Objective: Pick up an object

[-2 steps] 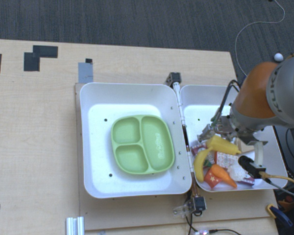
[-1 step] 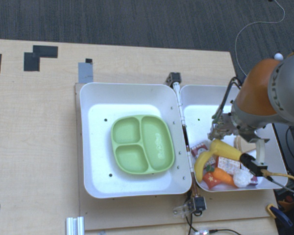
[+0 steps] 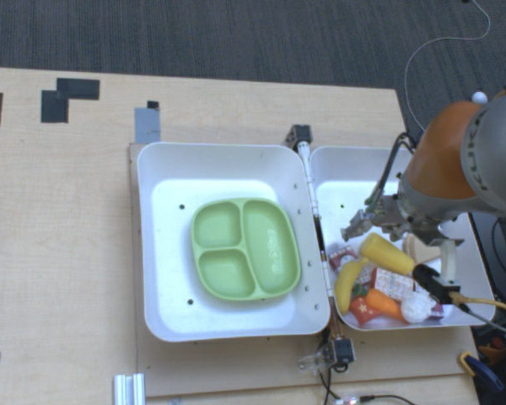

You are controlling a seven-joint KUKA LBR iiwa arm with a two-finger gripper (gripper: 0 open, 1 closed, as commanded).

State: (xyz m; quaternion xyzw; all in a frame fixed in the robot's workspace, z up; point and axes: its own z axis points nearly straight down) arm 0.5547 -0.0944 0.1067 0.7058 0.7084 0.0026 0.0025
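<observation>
From my seat, the arm (image 3: 468, 154) runs off the right edge, and its wrist covers the middle of the right bin (image 3: 337, 171), so I cannot make out the gripper's fingers. The pile near the bin's near-right corner overlaps itself: the banana (image 3: 347, 283) lies partly under a yellow object (image 3: 386, 254), and the printed packet (image 3: 394, 285) is too small to read.

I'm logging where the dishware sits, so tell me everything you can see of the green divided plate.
The green divided plate is pale green, looks like smooth plastic, and has a rounded-rectangle outline with three compartments: two smaller ones on the view's left side and one long one on the right. It lies flat, face up, slightly rotated, near the middle of the left white bin. Its compartments hold nothing visible, and only the bin floor touches it.
</observation>
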